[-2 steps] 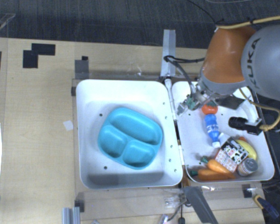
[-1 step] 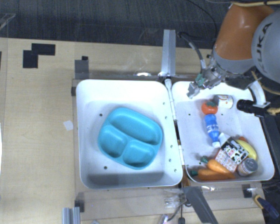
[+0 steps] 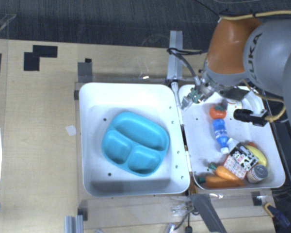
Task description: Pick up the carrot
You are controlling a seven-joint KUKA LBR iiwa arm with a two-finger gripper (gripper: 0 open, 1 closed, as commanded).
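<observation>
Grey arm, orange band above the wrist, bulks largest and sits nearest the lens, coming in from the right over the right bin's far end. Wrist bends down and leftward, so the hand hangs low at that bin's far left corner, close to the wall shared with the left bin. Tip is small and cluttered with cable; cannot tell if it is released or clenched. Nothing visibly carried.

Table: pale wood, black marks at far left.

Left bin: white, shallow, holding a blue tray with three wells, lying flat near the middle, well apart from the arm.

Right bin: white, crowded along its near end. Carrot lies flat against the near wall at the near left corner, orange, long axis running left-right, touching a patterned box just behind it. Can and banana press in to the right. Items likely slid together here, leaving the carrot hemmed by wall and box.

Blue-white bottle lies mid-bin; small orange-red piece beyond it, just near the hand.

Judgement: hand is well apart from the carrot, at the opposite end of the bin. Reach not yet begun; approach must travel toward the near wall, with little clearance beside the carrot.
</observation>
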